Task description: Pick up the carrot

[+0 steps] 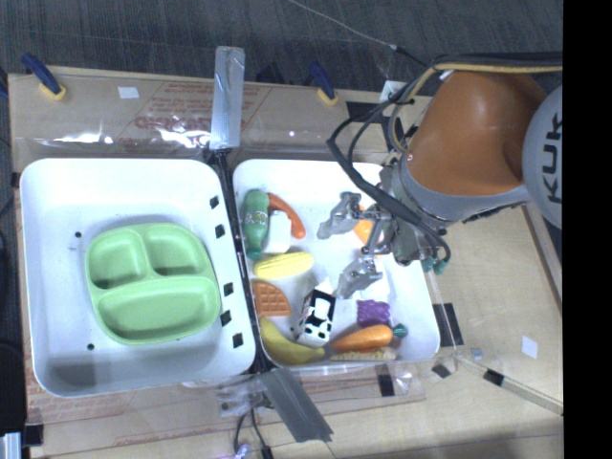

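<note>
Down at the right bin's near edge, the carrot (pixel 361 337) lies below the open, empty hand (pixel 349 249)

Orange carrot (pixel 361 338) with green top, lying flat, apart from the fingers (pixel 359 277), below them

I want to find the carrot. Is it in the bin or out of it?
In. The carrot lies on its side inside the right bin, near its front wall, beside the banana.
</note>
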`<state>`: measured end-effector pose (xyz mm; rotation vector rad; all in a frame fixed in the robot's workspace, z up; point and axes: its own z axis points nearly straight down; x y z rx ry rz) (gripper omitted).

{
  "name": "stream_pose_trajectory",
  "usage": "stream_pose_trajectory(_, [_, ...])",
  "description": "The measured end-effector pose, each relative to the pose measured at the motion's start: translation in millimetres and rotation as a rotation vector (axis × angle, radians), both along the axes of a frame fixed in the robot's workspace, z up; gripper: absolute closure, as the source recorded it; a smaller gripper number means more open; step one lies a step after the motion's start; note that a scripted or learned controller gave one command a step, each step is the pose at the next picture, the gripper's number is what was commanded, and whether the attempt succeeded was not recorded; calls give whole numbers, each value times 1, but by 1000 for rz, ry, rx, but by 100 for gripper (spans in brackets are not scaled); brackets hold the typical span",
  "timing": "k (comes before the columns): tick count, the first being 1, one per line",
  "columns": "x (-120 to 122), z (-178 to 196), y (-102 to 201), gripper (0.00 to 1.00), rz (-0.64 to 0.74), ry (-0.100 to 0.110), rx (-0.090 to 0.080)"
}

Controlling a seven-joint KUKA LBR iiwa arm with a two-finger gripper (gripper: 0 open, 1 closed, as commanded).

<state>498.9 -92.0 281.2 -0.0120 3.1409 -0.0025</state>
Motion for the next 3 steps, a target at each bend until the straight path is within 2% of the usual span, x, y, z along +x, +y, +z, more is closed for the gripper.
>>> stream_pose_trajectory(1, [54,4,-83,0,-13,-1,0])
stream_pose_trajectory(2, [100,-106,-116,0,53,10,5])
stream_pose_trajectory(3, [120,-191,-116,0,124,3,4])
